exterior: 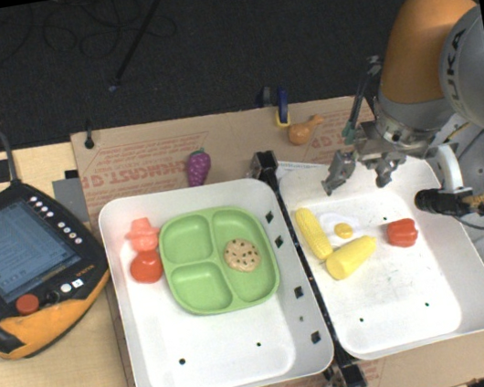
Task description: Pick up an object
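Gripper [361, 172] spread wide, grasping nothing, at upper right of frame above corn [313, 232] and tomato [402, 232].

The arm [438, 42] reaches in from the right, its end effector [361, 173] pointing down with fingers spread apart, holding nothing.
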{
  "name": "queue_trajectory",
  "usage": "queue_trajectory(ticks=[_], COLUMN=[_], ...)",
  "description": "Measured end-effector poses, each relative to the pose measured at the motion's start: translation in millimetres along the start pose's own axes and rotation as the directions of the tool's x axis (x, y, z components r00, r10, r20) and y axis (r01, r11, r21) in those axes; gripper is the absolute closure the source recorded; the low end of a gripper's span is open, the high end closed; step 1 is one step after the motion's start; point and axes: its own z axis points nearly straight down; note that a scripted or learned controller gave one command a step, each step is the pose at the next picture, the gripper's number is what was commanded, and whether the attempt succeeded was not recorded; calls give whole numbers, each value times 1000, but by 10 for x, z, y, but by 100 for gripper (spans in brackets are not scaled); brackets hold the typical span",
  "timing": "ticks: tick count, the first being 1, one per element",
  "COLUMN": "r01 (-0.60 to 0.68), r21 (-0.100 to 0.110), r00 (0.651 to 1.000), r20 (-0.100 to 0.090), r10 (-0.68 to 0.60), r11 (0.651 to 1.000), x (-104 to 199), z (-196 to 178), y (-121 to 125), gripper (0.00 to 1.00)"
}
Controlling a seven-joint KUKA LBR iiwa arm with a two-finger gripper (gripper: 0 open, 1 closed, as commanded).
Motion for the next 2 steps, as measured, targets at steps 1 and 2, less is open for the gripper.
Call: queue_trajectory(ticks=[1,2], r01=[2,2], r21=[-15,-9], r00=[1000,1000], r20=[2,0], r10=[-2,-2], r11=[1000,1000], x=[-1,-14], z=[-91,401], y=[23,-62], gripper=[0,0])
